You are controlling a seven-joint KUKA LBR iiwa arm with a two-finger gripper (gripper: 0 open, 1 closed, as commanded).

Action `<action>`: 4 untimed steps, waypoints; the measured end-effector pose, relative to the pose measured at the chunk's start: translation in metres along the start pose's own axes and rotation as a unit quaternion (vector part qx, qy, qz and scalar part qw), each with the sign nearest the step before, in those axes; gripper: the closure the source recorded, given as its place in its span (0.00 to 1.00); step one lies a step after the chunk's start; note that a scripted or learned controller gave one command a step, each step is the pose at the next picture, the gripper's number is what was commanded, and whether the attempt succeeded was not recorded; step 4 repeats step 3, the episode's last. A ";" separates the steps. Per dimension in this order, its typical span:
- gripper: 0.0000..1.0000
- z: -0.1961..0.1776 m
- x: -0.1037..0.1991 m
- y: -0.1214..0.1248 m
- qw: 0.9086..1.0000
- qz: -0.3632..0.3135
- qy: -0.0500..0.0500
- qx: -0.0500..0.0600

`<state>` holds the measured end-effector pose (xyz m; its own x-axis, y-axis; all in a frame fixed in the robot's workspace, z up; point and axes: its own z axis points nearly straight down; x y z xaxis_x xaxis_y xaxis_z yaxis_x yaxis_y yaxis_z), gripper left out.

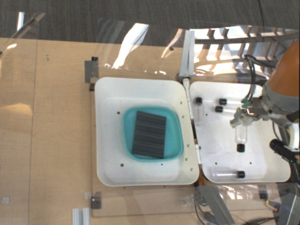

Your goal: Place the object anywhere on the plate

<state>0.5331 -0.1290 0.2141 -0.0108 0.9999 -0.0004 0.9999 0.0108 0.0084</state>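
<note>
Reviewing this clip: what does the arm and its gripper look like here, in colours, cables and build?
The arm comes in from the right as a rounded grey body with a broad orange band above the wrist. Black cables loop around its upper side, one with a small green fitting. The gripper is pale grey metal, small and angular, with slim fingers.

The arm is cut off by the right edge, the pincer finger state is too small to resolve, and the right bin is partly covered by the arm.

bench: wooden | 2 white bins: left bin, right bin, side by side, touching
</note>
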 end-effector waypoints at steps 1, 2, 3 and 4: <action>1.00 0.024 0.062 -0.030 0.999 -0.037 0.000 0.002; 1.00 0.029 0.140 0.015 0.994 -0.108 0.001 0.001; 0.00 0.029 0.140 0.015 0.994 -0.107 0.001 0.001; 0.00 0.029 0.140 0.015 0.994 -0.107 0.001 0.001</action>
